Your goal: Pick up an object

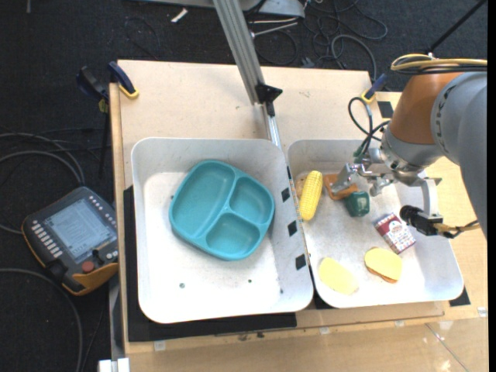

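Observation:
In the right bin (434, 281) lie a yellow corn cob (310, 194), an orange piece (339, 186), a small dark green object (357, 203), a red and white box (394, 232), a flat yellow slice (338, 275) and a yellow and orange bun-like piece (384, 264). My gripper (359, 178) hangs low over the back of this bin, right above the orange piece and the green object. Its metal head hides part of the orange piece. I cannot see whether it touches either of them.
The left bin (155, 285) holds a teal divided plate (223, 208). A slanted metal pole (240, 37) rises from the divider between the bins. A teach pendant (74, 239) lies off the bench to the left. Cables trail behind the bench.

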Action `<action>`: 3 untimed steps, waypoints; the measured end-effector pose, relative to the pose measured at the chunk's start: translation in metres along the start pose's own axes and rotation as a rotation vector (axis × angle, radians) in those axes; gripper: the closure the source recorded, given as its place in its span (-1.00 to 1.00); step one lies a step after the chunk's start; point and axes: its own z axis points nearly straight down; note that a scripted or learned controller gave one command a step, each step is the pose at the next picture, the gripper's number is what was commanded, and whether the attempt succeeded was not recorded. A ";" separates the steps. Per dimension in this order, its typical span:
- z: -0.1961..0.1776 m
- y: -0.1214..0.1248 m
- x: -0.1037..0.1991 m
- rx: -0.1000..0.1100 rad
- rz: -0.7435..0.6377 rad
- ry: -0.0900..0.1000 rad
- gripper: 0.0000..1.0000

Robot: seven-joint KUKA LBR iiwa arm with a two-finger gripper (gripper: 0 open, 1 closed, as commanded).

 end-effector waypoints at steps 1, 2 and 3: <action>-0.012 0.001 0.000 -0.004 -0.001 -0.001 1.00; -0.076 0.001 0.004 -0.006 -0.002 -0.001 1.00; -0.134 0.012 0.002 -0.007 -0.003 -0.002 1.00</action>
